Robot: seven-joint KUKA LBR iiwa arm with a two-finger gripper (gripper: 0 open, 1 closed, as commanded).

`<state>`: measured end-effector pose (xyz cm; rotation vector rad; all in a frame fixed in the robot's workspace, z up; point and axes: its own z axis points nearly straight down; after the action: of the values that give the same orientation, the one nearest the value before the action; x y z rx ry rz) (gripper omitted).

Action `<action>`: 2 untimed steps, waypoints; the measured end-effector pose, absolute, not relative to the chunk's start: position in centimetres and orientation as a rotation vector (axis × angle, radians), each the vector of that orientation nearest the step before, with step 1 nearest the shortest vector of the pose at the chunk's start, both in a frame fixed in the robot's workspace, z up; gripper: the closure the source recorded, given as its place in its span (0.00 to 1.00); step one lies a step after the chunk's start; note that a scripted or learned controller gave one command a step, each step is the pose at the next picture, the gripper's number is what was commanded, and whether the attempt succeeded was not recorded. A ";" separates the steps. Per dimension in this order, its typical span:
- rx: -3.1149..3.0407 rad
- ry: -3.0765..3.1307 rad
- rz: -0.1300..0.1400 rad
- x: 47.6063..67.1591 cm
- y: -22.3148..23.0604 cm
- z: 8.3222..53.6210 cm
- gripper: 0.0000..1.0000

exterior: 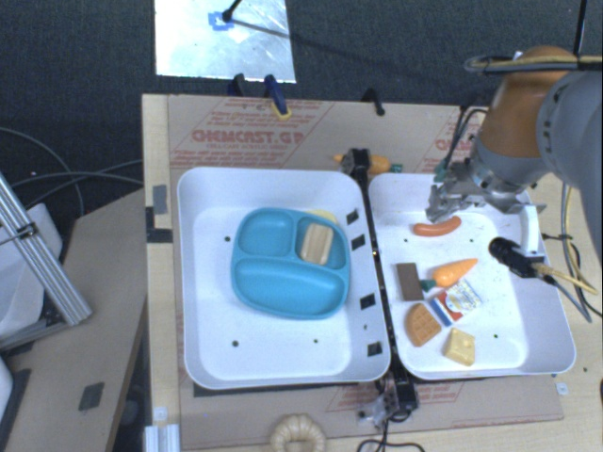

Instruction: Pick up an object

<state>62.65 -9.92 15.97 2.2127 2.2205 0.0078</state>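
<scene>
On the bench, a sheet of brown cardboard (254, 135) with red printing lies under two shallow white bins, held at its far edge by a blue clamp (276, 97). The left bin (212, 347) holds a blue divided plate (283, 285), and a tan slice of bread (316, 243) sits in the plate's upper right compartment. The right bin (542, 332) holds the loose items. An orange-red sausage (436, 227) lies near its far wall. Nearer the camera are a carrot (454, 271), a dark brown block (408, 281), a small white packet (460, 299), a round waffle (423, 325) and a pale yellow cracker (461, 347). The grey arm reaches in from the right, and the gripper (443, 207) hangs just above the sausage's far side. Whether the claw is spread or pressed together cannot be told from this angle, nor whether it touches the sausage. A small yellow-orange thing (379, 165) rests on the cardboard just beyond the seam between the bins. Beyond the bench the floor is dark carpet (75, 45) with a shiny silver panel (226, 26) lying on it. To the left stands a pale wooden table (104, 281) with an aluminium frame (38, 262) and loose cables. A coiled rope ring (300, 433) sits at the near edge.
</scene>
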 end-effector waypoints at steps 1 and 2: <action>2.212 2.221 0.009 62.7 -10.1 22.5 1.00; 2.215 2.224 0.004 62.8 -10.1 22.5 1.00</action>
<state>62.81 -10.07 22.48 2.2151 2.2244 0.0036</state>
